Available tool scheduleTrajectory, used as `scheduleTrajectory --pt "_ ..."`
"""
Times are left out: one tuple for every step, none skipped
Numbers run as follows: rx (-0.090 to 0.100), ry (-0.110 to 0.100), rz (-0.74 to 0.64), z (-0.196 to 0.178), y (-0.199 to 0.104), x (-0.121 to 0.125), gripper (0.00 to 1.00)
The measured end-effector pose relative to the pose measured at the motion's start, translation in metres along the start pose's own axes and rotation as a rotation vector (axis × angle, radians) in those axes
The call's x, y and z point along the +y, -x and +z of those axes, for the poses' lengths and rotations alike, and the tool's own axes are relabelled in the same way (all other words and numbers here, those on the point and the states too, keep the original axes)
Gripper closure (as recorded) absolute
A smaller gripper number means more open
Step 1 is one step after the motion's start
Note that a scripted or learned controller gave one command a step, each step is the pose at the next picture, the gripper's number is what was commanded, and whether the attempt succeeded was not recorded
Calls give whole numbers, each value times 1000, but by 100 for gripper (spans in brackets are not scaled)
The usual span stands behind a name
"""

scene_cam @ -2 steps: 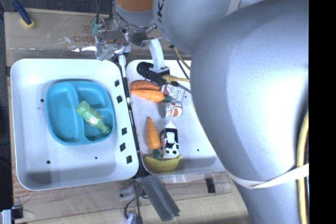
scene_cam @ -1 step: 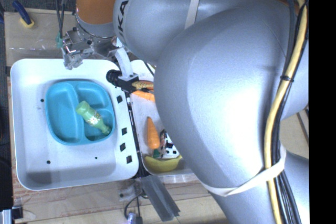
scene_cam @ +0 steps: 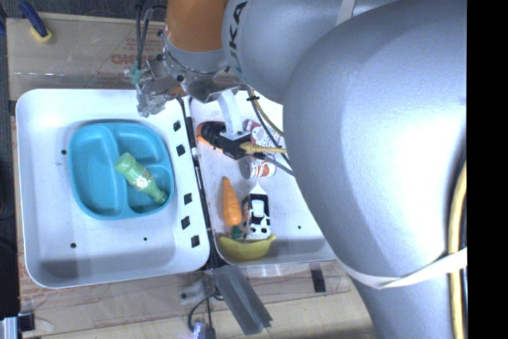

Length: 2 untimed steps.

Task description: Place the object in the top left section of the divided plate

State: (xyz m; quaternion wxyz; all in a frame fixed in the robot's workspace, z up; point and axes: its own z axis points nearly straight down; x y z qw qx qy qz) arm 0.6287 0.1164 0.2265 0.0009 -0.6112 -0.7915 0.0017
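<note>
Green bottle [scene_cam: 141,177] lies tilted on the blue divided plate [scene_cam: 89,171] in the left bin [scene_cam: 40,250], across the ridge between the 2 smaller sections on the plate's right side, cap end toward the upper section. Gripper [scene_cam: 151,103] sits just above the plate's upper right corner, near the bin's top wall, apart from the bottle; can't tell whether the jaws are open or closed, nothing visible between them. Bottle looks like light, stiff plastic, smooth and round so likely to roll or slip; best taken across the middle of the body. Right bin [scene_cam: 298,234] holds a carrot [scene_cam: 230,202], a cow figure [scene_cam: 257,217], a yellow bowl [scene_cam: 244,248]
</note>
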Motion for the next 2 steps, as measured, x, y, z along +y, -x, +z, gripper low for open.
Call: scheduleTrajectory --pt "0 6 -305 -27 -66 46 100" --pt "0 1 -595 11 -86 50 100"
